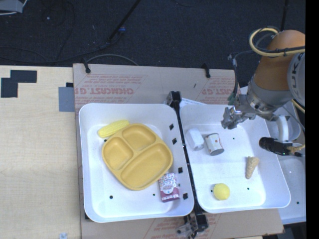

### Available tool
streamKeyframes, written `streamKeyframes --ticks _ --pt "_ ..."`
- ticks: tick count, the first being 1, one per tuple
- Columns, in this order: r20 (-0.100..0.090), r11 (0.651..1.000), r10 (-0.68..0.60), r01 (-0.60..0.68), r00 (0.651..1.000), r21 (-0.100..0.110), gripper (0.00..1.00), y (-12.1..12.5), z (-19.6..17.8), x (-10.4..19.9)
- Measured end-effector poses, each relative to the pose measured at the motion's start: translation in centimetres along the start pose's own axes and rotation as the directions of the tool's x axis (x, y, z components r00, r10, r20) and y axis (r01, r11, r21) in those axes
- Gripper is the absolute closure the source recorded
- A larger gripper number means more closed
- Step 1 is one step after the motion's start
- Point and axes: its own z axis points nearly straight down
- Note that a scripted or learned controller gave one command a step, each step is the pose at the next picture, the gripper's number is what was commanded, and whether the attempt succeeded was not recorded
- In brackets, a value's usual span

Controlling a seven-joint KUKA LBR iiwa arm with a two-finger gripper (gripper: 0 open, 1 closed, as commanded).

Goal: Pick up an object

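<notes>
Over on the right side of the bench [40, 148], the arm [276, 68] comes in with its claw [230, 119] hanging over the back edge of the right bin [269, 195]. Can't tell if the claw is wide or narrow from this angle, it's just a dark lump, and nothing shows between its tips.

Stuff in the right bin: a white cup [195, 139] on its side near the divider, a small can [214, 144] touching or just beside it, a yellow ball [221, 191] toward the front, and a tan cone-shaped thing [251, 167] off to the right. The can sits closest to the claw, below and a bit left of it.

Left bin [92, 193] has a yellow 3-compartment plate [137, 156], a corn cob [113, 128] tucked against its back-left rim, and a small red packet [169, 187] by its front-right edge.
</notes>
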Motion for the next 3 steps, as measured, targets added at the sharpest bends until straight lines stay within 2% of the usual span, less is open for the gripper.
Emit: streamKeyframes --ticks 1,3 --pt "-0.002 1.000 -0.004 0.004 1.000 0.003 1.00 -0.9 -1.3 5.5" --pt "-0.001 1.000 -0.004 0.004 1.000 0.005 1.00 -2.7 0.1 15.0"
